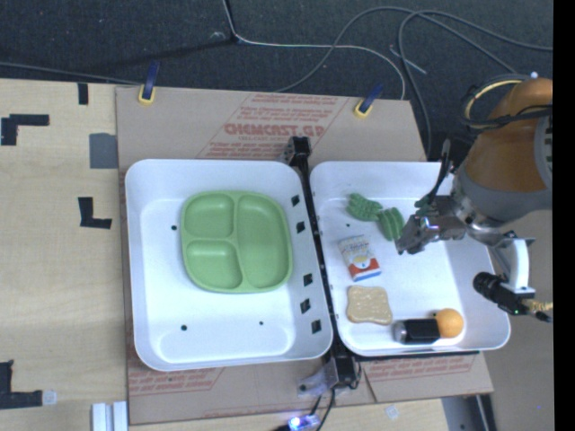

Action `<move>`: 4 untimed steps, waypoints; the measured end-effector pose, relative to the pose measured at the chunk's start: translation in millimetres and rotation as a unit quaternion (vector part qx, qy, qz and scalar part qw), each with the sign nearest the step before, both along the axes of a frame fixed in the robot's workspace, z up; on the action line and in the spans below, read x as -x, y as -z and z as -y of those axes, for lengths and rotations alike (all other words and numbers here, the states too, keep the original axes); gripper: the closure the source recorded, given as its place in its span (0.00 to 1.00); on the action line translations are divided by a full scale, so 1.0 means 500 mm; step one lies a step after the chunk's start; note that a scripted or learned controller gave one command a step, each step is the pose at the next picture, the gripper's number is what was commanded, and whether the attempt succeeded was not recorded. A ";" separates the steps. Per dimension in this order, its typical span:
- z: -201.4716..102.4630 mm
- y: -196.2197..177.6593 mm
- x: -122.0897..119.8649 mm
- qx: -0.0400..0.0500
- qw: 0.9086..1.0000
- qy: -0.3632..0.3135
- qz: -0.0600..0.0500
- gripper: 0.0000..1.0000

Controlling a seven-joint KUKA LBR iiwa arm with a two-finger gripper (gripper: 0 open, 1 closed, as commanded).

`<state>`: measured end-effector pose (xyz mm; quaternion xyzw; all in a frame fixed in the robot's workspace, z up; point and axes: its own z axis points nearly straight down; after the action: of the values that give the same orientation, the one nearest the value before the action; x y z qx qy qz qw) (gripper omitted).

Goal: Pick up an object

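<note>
Grey arm [503, 187] with orange band, black cables, dark end effector [415, 237].

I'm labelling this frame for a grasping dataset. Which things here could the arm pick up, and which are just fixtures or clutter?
Pickable, in the right bin:
green toy
small carton
toast slice
black block
orange ball
The gripper hangs beside the green toy.

Lying about:
green divided plate
left bin
cables

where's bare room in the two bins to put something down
Left bin: a bare strip of floor in front of the green plate. Right bin: a bare patch between the small carton, the orange ball and the gripper. It is crowded along the divider, around the green toy, toast and black block.
</note>
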<state>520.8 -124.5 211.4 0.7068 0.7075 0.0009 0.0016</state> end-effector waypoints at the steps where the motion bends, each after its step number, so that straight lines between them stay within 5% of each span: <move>1: 0.000 -0.064 -0.002 0.000 1.000 0.000 0.000 1.00; 4: -0.329 -0.058 -0.064 -0.001 1.000 -0.003 -0.002 1.00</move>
<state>553.0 40.0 240.3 0.7044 0.7098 0.0002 -0.0011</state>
